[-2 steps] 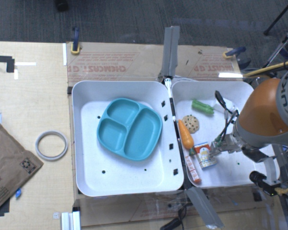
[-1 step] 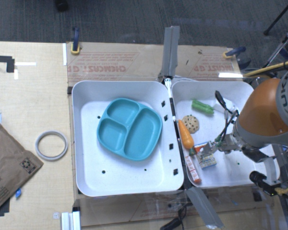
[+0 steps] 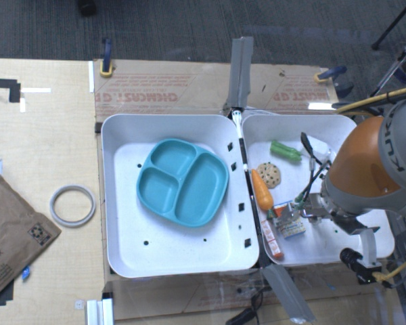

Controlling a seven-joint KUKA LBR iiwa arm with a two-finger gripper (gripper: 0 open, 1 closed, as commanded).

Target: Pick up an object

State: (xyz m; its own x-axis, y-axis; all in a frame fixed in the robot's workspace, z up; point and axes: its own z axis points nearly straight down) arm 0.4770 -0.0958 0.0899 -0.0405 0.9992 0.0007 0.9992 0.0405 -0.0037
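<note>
The right white bin [image 3: 323, 250] holds several small things: a green pod [image 3: 285, 152], a round cookie [image 3: 269, 175], an orange carrot [image 3: 261, 189], a red and white stick packet [image 3: 271, 240] and a small pale packet [image 3: 293, 228]. My gripper [image 3: 291, 213] is low in this bin, just above the pale packet and right of the carrot. The grey wrist and orange band [image 3: 363, 156] cover the bin's right half. A black utensil [image 3: 310, 152] lies beside the arm. Nothing is visibly lifted.
The left white bin [image 3: 122, 181] holds a blue three-part plate [image 3: 183, 181]. A grey upright post [image 3: 241, 76] stands behind the wall between the bins. On the bench to the left lie a tape ring [image 3: 72, 204] and a cardboard box [image 3: 7, 239].
</note>
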